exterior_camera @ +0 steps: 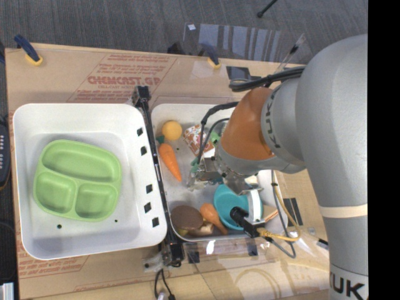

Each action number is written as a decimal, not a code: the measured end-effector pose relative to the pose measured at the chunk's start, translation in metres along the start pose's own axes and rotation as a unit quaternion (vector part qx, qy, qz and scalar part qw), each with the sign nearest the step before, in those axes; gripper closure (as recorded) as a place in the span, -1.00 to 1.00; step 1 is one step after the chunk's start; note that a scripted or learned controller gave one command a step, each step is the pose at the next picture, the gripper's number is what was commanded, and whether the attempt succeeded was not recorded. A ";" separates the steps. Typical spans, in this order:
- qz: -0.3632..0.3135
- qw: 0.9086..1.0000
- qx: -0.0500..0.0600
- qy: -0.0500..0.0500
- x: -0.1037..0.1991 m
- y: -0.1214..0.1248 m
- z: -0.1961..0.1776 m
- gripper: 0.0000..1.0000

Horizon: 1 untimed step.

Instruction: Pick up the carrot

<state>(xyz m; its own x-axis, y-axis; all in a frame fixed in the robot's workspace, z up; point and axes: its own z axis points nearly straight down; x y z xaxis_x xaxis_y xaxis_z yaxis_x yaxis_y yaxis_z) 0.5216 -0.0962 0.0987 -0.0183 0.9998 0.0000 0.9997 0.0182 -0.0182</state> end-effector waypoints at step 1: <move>0.083 0.997 -0.006 0.001 0.059 0.037 -0.095 1.00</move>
<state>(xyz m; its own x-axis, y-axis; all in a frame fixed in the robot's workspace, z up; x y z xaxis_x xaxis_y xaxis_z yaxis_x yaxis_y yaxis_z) 0.5590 -0.0363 0.1933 0.1479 0.9890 -0.0007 0.9890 -0.1479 -0.0055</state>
